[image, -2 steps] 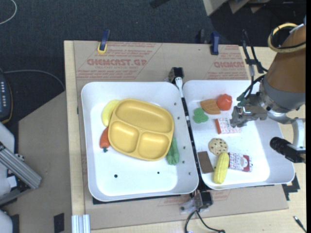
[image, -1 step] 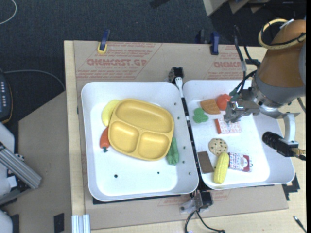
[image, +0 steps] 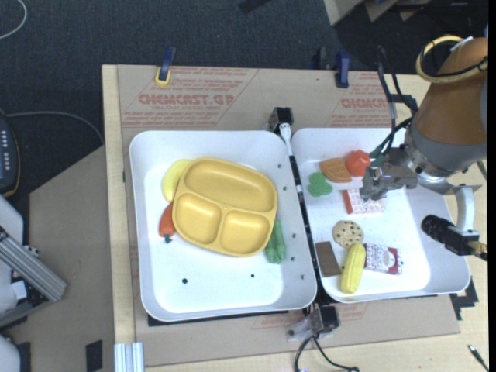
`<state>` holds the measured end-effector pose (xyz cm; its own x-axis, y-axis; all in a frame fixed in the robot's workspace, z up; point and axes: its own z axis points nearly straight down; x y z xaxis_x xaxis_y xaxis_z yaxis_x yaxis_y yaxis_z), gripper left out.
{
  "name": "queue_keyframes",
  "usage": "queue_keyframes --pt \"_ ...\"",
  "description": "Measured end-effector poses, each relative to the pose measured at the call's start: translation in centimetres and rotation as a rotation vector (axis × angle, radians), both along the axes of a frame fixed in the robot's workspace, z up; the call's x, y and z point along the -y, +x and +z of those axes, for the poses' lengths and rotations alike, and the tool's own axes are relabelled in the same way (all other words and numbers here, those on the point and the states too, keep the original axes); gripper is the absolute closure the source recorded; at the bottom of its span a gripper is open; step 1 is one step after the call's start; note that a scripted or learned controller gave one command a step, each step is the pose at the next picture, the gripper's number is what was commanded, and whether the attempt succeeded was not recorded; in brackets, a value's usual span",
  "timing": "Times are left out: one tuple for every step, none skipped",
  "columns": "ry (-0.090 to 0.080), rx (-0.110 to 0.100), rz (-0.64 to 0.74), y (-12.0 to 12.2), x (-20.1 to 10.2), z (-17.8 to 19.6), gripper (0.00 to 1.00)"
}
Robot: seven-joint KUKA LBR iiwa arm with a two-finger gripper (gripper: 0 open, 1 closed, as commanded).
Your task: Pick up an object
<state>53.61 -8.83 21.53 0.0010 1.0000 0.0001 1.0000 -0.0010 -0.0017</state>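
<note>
In the right bin (image: 434, 281), just beyond the red-and-white packet (image: 361, 201), the gripper (image: 373, 186) hovers low in the approach step of a pick; whether its fingers are spread cannot be told. Next comes a straight descent onto the packet, with the orange tomato (image: 357, 162), bread slice (image: 335, 170), cookie (image: 347, 232) and corn cob (image: 353, 266) crowding nearby.

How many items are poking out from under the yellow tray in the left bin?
3: a yellow piece at its upper left, an orange-red one at its left edge, a green one at its right. More may be hidden underneath.
</note>
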Motion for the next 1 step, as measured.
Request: queue_keyframes --pt "-0.001 0.005 0.001 -0.72 0.28 1.86 1.00"
